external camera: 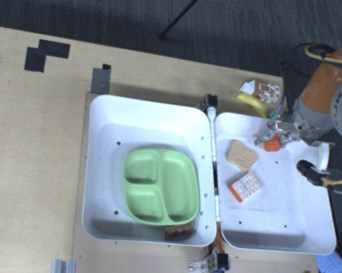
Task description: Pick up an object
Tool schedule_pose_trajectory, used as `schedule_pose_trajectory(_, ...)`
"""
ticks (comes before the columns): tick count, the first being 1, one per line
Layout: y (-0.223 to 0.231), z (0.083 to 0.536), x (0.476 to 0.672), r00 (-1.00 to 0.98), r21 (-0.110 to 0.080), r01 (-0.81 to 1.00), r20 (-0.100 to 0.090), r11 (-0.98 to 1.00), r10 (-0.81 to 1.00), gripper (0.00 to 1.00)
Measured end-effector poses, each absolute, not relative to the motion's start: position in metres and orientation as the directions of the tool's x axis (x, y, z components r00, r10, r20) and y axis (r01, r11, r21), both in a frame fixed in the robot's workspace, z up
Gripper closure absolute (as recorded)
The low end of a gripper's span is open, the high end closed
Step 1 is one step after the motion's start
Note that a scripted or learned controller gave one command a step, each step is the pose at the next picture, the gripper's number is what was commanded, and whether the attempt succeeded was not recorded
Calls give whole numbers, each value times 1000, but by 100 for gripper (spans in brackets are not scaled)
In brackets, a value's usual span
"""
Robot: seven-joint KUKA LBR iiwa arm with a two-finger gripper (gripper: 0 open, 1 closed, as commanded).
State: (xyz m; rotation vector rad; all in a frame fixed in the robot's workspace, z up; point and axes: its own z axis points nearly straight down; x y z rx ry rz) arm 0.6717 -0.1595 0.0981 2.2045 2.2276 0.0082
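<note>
Over the right bin (307, 236), gripper (274, 134) touching an orange block (272, 145); cannot tell its grip. Nearby, bread (241, 155) and patterned box (245, 187), writing unreadable.

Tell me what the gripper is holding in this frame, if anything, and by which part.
It cannot be told. The gripper sits low at the far edge of the right bin, right beside a small orange object, but no grasp is visible.

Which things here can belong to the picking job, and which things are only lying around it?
Job:
gripper
small orange object, just beneath it
tan slice, right bin
orange patterned box, right bin

Lying about:
green divided plate, left bin
brown item under the plate's edge
banana, outside the bins
</note>
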Motion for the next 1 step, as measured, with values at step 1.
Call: schedule_pose_trajectory(1,-51,186,670,-6,6,1000,2,6,1000,100)
